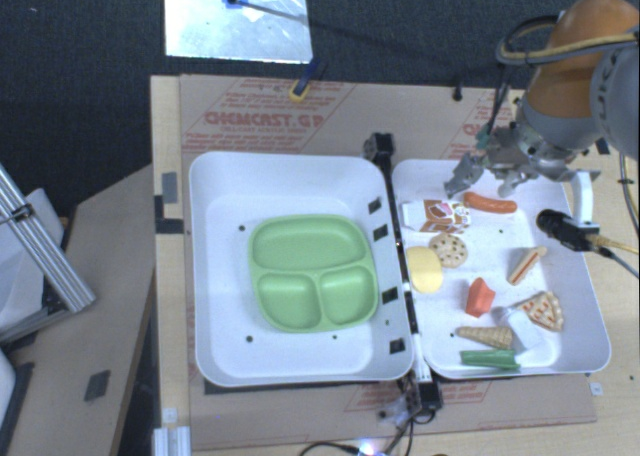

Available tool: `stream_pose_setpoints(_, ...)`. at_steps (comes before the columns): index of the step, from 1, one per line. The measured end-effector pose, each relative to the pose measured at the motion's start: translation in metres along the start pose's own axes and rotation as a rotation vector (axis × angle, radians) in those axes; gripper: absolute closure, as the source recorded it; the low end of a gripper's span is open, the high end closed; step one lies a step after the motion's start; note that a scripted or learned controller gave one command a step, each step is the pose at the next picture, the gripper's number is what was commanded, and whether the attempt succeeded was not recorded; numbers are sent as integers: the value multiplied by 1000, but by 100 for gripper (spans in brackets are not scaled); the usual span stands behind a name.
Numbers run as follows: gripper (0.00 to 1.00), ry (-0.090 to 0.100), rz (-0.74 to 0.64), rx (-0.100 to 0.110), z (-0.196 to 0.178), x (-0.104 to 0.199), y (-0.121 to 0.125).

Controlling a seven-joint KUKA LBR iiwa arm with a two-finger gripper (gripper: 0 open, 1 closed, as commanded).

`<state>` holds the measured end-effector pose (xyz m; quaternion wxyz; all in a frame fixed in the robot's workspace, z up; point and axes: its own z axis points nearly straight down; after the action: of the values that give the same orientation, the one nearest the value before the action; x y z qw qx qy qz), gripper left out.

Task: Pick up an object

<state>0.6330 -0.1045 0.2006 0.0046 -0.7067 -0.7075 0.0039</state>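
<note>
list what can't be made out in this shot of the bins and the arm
- Gripper, camera view: blurred above the right bin, so what its tips are doing is unclear.
- Arm: cut off by the right edge.
- Small printed card beside the sausage: too small to read.
- Bin floor under the green tray: covered by the tray.

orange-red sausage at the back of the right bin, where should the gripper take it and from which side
Probably across the middle of the slim orange-red sausage, coming straight down from above. It lies flat and long, running left to right, so fingers closing over its narrow width fit best. The gripper hovers just behind it, and the white bin floor beside it looks bare.
</note>
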Motion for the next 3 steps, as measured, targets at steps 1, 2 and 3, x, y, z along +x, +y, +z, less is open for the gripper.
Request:
stream_pose_setpoints(1,0,-1,-2,-13,-8,0,3)
stream_pose_setpoints(2,0,-1,0,-10,43,3,-7)
stream_pose_setpoints(3,0,5,1,-18,96,-1,-8)
